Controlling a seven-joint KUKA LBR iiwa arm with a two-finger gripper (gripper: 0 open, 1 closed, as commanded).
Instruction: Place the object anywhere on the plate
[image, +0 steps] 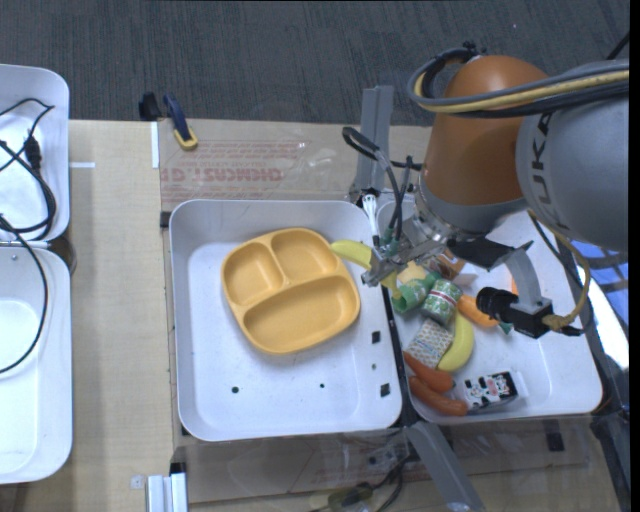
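A yellow plate (290, 290) with three compartments lies in the left white bin (200, 400) with nothing on it. My gripper (385, 265) hangs low over the divider between the two bins, just right of the plate's rim. A yellow banana-shaped piece (349, 252) lies beside it at the left bin's right edge; whether it is held I cannot tell. The right bin (560, 380) holds a pile of toy food: a green can (438, 297), a banana (462, 345), a carrot (478, 315), two red sausages (432, 372) and a small packet (428, 342).
The arm's orange band and grey body cover the back of the right bin. A black-and-white carton (490, 388) lies at that bin's front. A clear plastic sheet with red lettering (240, 170) sits behind the left bin. White trays with black cables (30, 200) stand far left.
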